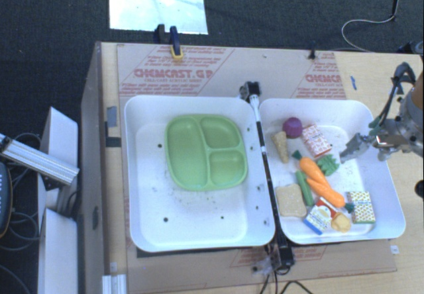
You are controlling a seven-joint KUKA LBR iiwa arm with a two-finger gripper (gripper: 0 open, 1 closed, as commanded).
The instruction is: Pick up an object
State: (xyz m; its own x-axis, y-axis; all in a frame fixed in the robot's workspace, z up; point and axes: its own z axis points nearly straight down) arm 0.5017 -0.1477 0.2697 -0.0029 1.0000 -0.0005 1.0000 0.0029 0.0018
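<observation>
Item: carrot (pixel 320 181), mid right bin (pixel 377 120), touching broccoli (pixel 328 165) and the green bean. Tool (pixel 351 147) just right of the carrot; spread: cannot tell. Advice: descend onto the carrot's middle, clear of its neighbours.

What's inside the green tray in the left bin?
The green tray shows three compartments, all bare green with no food in them. Whatever lies beneath the tray on the left bin floor is covered.

You see the arm (pixel 407 130) cut off at the right edge; its gripper (pixel 351 147) is too blurred to read the jaws.
</observation>
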